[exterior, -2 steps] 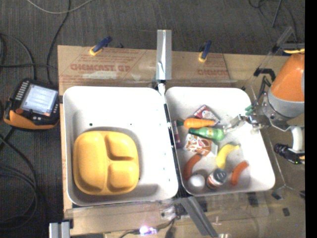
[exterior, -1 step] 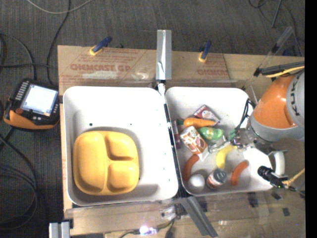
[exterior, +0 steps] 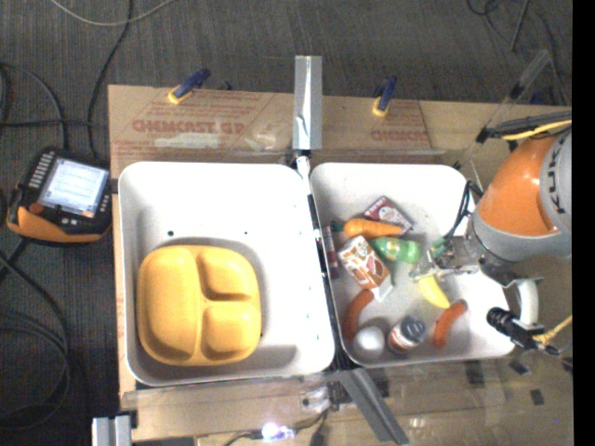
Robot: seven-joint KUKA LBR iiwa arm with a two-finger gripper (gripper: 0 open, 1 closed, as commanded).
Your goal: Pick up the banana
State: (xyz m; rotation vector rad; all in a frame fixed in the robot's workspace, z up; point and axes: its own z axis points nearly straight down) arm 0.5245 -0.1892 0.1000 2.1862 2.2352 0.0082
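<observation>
Two-finger gripper, closure indeterminable, over small yellow banana near right white bin's right wall.

A dark grey carpeted floor is seen around the bench, crossed by loose cables toward eleven o'clock. A brown cardboard sheet is clipped down by two blue-and-yellow clamps near twelve. A lit teach pendant is laid at nine o'clock.

Even overhead light on my bench; the white bins glare a little, soft shadows hug their walls, and the dark floor looks grainy.
</observation>
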